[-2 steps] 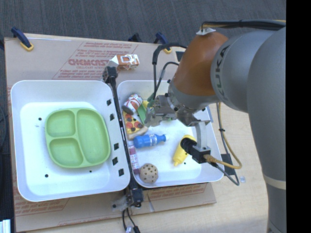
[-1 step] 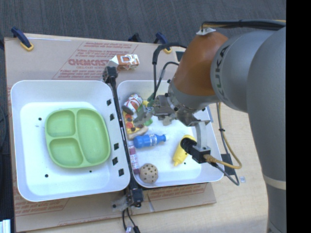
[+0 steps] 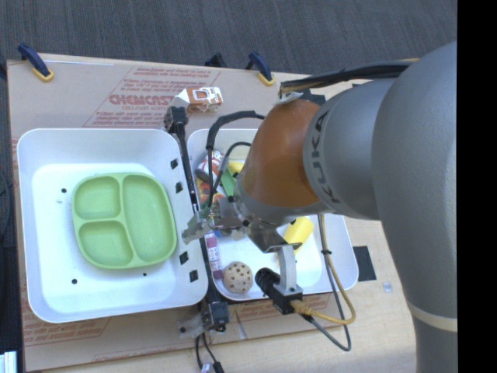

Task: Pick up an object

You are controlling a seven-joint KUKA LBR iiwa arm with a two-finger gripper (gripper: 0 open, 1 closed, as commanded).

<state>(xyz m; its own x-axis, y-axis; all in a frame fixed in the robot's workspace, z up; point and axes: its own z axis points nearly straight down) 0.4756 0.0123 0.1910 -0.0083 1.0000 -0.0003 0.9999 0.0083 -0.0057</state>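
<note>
Grey arm (image 3: 373,154) hangs over the right bin (image 3: 342,274), hiding the gripper. A spotted ball (image 3: 237,277) lies below the wrist, a yellow item (image 3: 298,229) beside it.

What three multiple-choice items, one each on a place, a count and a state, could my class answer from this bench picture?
1. Where does the green plate lie?
A. left bin
B. right bin
C. on the cardboard

2. How many compartments has that plate?
A. two
B. three
C. five

3. How does the plate sit?
A. flat, hollows up
B. upside down
C. on edge against the wall

Key: 1 A, it rests inside the left bin; 2 B, ridges split it into one long and two smaller hollows; 3 A, its hollows face the camera.
</note>
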